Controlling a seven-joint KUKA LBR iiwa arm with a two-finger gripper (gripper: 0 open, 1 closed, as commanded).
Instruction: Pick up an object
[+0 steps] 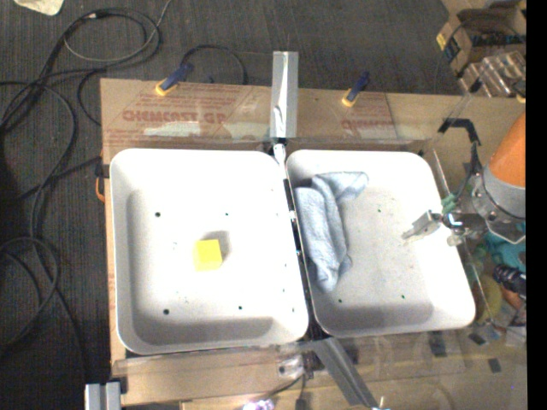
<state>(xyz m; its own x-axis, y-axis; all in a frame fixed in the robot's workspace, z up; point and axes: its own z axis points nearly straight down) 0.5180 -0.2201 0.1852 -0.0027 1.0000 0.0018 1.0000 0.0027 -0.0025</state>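
A yellow block in the left bin, the gripper over the right bin

The yellow block (208,254) lay near the middle of the left bin (137,186). A light blue cloth (327,225) lay crumpled along the left side of the right bin (427,306). The gripper (425,224) hung above this bin's right part, holding nothing; whether it was apart or together I cannot tell

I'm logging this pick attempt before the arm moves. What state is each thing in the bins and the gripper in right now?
yellow block: lying flat in the left bin, untouched.
light blue cloth: crumpled along the left side of the right bin, not held.
gripper: over the right bin's right side, apart from the cloth, nothing seen between its fingers.
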